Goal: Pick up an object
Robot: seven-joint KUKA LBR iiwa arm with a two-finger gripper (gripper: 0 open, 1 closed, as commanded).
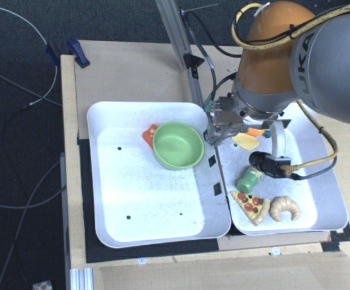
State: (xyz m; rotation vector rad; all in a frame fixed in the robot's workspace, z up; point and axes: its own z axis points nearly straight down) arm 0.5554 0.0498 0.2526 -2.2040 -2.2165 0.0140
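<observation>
While the arm (295, 53) hangs over the right bin (326, 192), gripper (247, 132) sits above a yellow piece (245, 141); grip state unclear. Green bowl (177, 145) rests in left bin (144, 210).

1. Two shallow white bins sit side by side on a pale wooden bench (132, 71): the left bin (138, 216) and the right bin (323, 207).
2. A dark carpeted floor (23, 132) surrounds the bench, with thin cables (17, 17) trailing across it.
3. A blue clamp (77, 52) sits at the bench's far left corner.
4. A slanted metal pole (173, 26) rises behind the bins.
</observation>
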